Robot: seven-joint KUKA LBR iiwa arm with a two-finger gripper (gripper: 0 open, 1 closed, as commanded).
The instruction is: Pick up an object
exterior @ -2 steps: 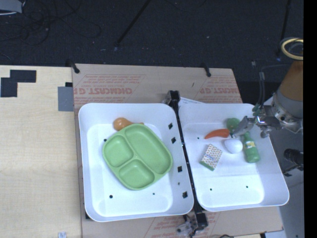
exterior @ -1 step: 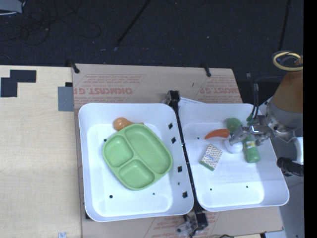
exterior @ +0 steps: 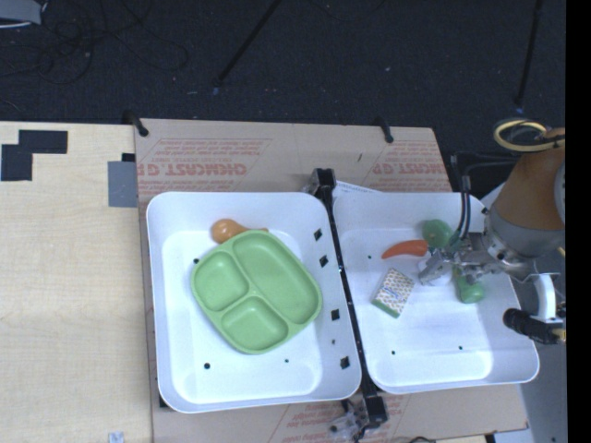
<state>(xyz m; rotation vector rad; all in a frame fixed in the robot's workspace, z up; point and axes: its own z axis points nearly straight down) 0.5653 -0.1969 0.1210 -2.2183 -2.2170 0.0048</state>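
We see the gripper low in the right bin between an orange carrot-shaped toy, a patterned block and green toys; its grip we cannot tell.

Green tray, orange carrot, white bins.

A pale wooden bench bears cardboard under two white bins.

grey arm with an orange band, metal gripper, black cables by the wrist.
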